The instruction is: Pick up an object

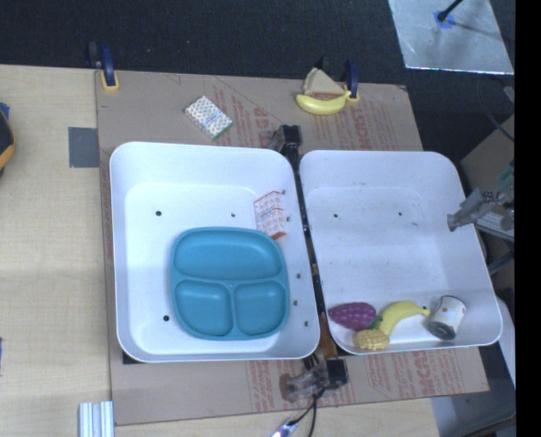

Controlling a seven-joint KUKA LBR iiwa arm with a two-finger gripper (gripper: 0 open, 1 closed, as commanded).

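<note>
- My fingers [462, 215] hung at the right edge of the frame, over the right bin's [380, 171] far rim; I couldn't tell how far apart they stood, and I saw nothing between them.
- Along that bin's lower edge lay a purple piece [352, 315], a yellow banana [402, 315], a small corn-like piece [372, 340] and a white cup [447, 317] on its side.
- The left bin [143, 167] held a blue divided plate [229, 282] and a red-printed packet [270, 214].
- On the counter [34, 244], upper centre, sat another banana [321, 103].

Yellow banana [402, 316] in right bin [380, 244]
</note>
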